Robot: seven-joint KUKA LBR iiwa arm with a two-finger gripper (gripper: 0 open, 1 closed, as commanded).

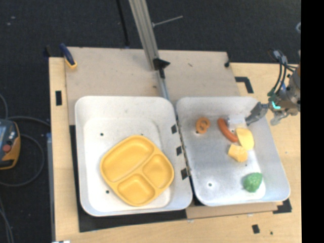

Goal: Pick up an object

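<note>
The right white bin holds several small items. These are an orange ring-shaped piece, a red-orange sausage, two yellow chunks and a green lump. My gripper hangs over the bin's upper right rim, just right of the sausage and the upper yellow chunk. Its two fingers are spread apart with nothing between them. The left fingertip is close to the upper yellow chunk.
In the left white bin lies a yellow divided plate. A metal post rises behind the bins. A raised divider separates the two bins. Cables hang at the far right by the wrist.
</note>
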